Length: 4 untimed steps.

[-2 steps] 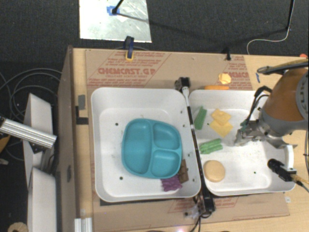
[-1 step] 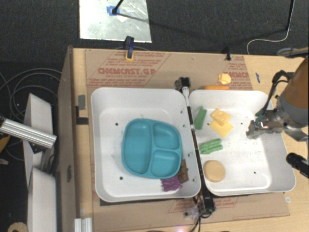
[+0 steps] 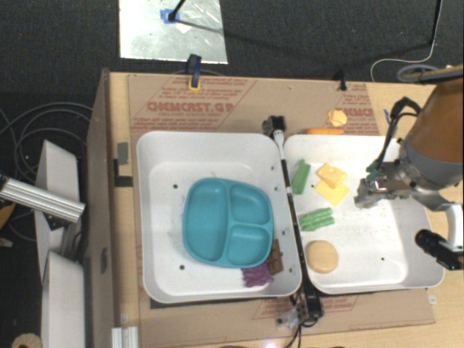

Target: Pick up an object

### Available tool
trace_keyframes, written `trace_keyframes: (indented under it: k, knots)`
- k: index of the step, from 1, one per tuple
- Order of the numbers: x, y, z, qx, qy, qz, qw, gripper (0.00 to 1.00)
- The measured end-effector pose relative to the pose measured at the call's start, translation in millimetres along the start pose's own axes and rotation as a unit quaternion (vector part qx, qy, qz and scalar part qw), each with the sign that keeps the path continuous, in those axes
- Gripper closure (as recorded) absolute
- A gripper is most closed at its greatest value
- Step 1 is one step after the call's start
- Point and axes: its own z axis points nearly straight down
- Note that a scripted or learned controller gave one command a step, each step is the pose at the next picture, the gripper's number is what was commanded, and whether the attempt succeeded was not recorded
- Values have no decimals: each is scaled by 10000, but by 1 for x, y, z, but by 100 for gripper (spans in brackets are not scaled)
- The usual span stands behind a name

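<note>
In the right bin [image 3: 384, 263] lie a tan round bun [image 3: 322, 256], a green ridged piece [image 3: 316, 220], two yellow cheese-like wedges [image 3: 332, 183] and a green stick [image 3: 300, 177] by the divider. My gripper [image 3: 365, 193] hangs over the right bin's middle, just right of the yellow wedges, at the end of the grey arm with its orange band [image 3: 444, 118]. Nothing shows between its fingers. The left bin [image 3: 163, 267] holds a teal divided plate [image 3: 228, 222], with a purple piece [image 3: 255, 275] and a brown piece [image 3: 276, 258] at its lower right.
An orange item [image 3: 325, 130] and a yellow item [image 3: 337, 117] rest on the cardboard behind the right bin. A black clamp [image 3: 275, 127] sits at the top of the divider between the bins. Cables run along the bench's right side.
</note>
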Motion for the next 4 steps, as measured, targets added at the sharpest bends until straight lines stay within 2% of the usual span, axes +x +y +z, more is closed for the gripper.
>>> trace_keyframes:
  k: [1,2,3,4]
  knots:
    - [-2,0,1,2,-2,21,10000,0]
    - [-7,57,174,-3,-5,9,10000,0]
    - [-7,55,159,1,-3,16,10000,100]
    - [-118,65,34,-57,-54,68,9999,100]
